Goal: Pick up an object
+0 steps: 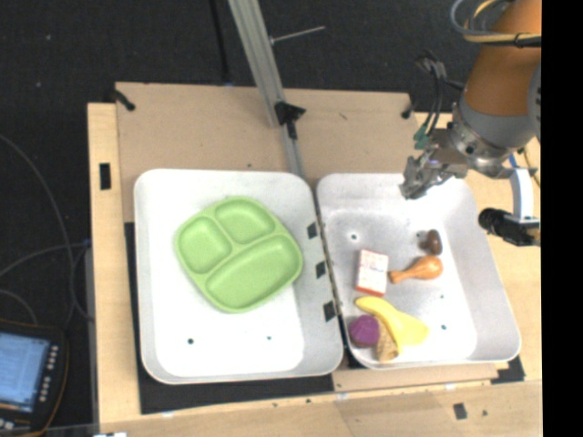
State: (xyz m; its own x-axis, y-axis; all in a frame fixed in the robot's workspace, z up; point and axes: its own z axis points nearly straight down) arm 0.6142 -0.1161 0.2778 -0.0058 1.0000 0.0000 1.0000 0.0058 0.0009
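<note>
In the right bin [455, 335], at its near edge, the banana [393, 320] lies touching the purple fruit [364, 330] and a brownish piece [389, 345]; this cluster is a risk, because fingers that come down here can strike two things at once and push them apart instead of closing on one. A little farther from the near edge stands the small box [371, 271], with the orange drumstick [418, 269] just beside it and the dark piece [430, 240] behind that; the drumstick is round and thin, so I judge it can roll or slip out. Farthest from the near edge, the gripper [417, 186] hangs over the back of the bin and holds nothing; if its fingers are apart or together, I cannot tell. All these things are well apart from it, so a straight descent meets only bare floor. The left bin [164, 335] bears a green tray [239, 255]; it is wide and flat, hard to pinch.
</note>
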